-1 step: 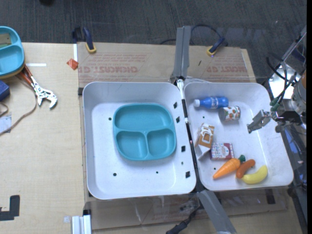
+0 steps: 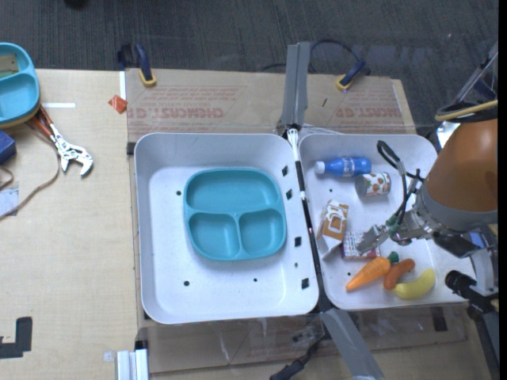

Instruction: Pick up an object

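- My claw (image 2: 379, 238) sits low in the right bin (image 2: 333, 142), and I cannot tell how it stands.
- Just below it lie a toy carrot (image 2: 368, 274), a small reddish piece (image 2: 400, 270) and a banana (image 2: 416, 285).
- Left of it I see a brown-and-white carton (image 2: 333, 221); above, a small can (image 2: 374, 184) and blue bottle (image 2: 344, 166).
- The left bin (image 2: 158, 291) holds a teal divided plate (image 2: 234, 213).
- A wrench (image 2: 73, 155) lies on the surface (image 2: 63, 275).

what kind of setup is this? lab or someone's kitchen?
Likely a robotics lab bench, not a kitchen: two white bins sit on clamped cardboard, toy food such as a carrot and banana serves as props, and a wrench lies nearby.
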Robot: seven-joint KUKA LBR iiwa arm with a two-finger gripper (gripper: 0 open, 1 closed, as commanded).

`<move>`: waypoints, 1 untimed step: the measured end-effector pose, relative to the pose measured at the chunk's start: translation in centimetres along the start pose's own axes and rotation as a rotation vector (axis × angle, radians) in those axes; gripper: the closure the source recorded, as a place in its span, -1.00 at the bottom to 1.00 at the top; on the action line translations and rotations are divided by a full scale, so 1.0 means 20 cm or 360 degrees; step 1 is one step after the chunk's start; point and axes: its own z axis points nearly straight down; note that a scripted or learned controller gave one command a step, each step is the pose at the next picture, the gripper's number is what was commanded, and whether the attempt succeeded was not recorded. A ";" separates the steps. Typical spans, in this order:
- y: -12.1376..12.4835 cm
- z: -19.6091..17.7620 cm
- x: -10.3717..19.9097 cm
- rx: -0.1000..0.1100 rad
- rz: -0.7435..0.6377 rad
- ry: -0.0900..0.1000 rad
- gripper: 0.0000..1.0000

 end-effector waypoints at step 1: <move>-0.03 0.25 0.07 0.0000 0.0032 0.0000 -1.00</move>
